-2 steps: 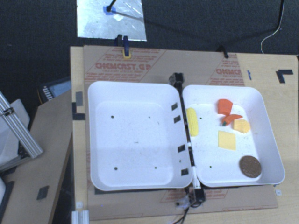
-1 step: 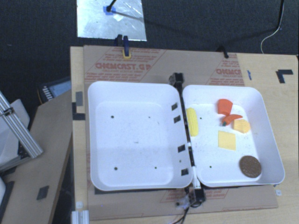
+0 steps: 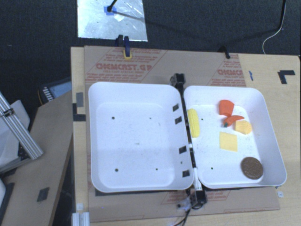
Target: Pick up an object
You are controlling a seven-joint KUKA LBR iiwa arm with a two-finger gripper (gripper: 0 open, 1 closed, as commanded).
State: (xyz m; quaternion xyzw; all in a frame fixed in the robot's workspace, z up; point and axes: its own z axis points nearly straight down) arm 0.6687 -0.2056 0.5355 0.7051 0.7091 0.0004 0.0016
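Objects to choose from all lie inside the right bin, a shallow white tray on the table. A yellow corn cob lies lengthwise along that bin's left wall, close to the seam with the left bin. Toward the right bin's far side sits an orange wedge, and just in front of it a smaller orange piece that touches or nearly touches a yellow-orange block on its right. A flat pale-yellow square lies near the bin's middle, just apart from the block. A brown round disc rests in the bin's near right corner, well apart from the corn cob. Beyond the bin, a printed cardboard sheet covers the table. How the jaws stand cannot be told.
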